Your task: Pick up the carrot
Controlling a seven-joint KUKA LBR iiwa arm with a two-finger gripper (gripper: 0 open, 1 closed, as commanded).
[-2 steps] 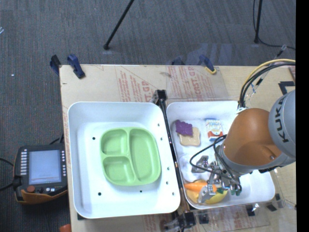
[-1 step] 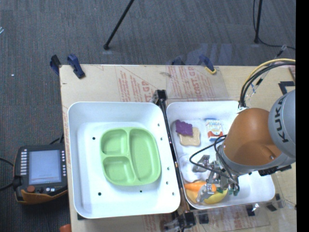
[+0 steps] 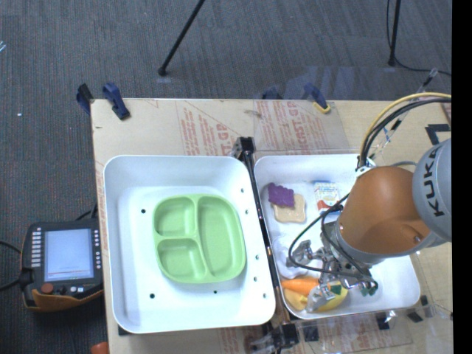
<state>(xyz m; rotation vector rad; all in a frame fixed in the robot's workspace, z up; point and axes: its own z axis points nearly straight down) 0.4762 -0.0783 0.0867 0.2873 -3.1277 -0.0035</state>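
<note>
Claw [image 3: 330, 286] touching carrot [image 3: 299, 285].

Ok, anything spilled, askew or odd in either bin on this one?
Nothing stands out. The green divided plate lies flat in the left bin. In the right bin, the toast with a purple piece on it, a small packet and the carrot lie loose, with the gripper beside the carrot.

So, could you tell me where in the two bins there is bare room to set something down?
In the left bin, bare floor rings the green tray, widest along its left and far sides. The right bin is crowded: toast, carton, carrot and the gripper fill it; one bare patch lies between toast and carrot.
</note>
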